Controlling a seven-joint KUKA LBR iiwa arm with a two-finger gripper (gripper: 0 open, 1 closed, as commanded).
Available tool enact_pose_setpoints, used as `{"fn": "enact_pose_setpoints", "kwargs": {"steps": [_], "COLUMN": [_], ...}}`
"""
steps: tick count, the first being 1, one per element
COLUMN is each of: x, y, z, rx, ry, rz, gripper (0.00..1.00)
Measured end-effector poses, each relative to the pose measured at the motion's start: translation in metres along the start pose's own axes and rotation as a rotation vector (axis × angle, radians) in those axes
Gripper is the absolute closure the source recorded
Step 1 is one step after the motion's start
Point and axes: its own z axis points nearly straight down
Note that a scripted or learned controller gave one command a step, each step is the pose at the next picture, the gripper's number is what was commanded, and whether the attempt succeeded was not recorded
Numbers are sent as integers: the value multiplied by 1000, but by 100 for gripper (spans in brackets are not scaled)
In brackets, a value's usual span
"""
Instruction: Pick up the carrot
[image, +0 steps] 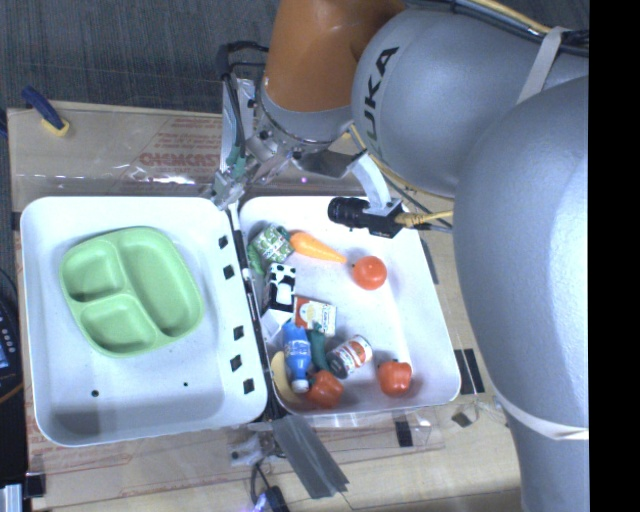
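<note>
The gripper hangs above the far ends of the two bins, over the seam where they meet; whether it is open or shut cannot be told, since the thin metal parts below the wrist blur together. Above it sits the orange band, and the grey arm fills the upper right of the view, hiding the right side of the bench. A small black fitting with a yellow cable projects from the arm over the far edge of the right bin.

The bench is pale wood; a clear plastic sheet with red print lies on its far part, and a blue and yellow object rests near its far left corner. Behind the bench is a dark ribbed wall.

The left bin carries a green compartment plate in its far left part.

The right bin holds the carrot, lying on the bin floor near the far edge, its thick end toward the left wall and its tip pointing toward a red-orange ball that it nearly touches. The carrot lies below and to the right of the gripper, apart from it, with nothing gripping it. Just left of the carrot is a green packet, and nearer the front a black and white item. Crowded in the near left corner are a blue bottle, a small can, a banana and two red pieces.
</note>
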Motion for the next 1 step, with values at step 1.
{"fn": "enact_pose_setpoints", "kwargs": {"steps": [1], "x": [43], "y": [48], "z": [20], "rx": [-6], "ry": [-4], "rz": [-212], "gripper": [100]}}
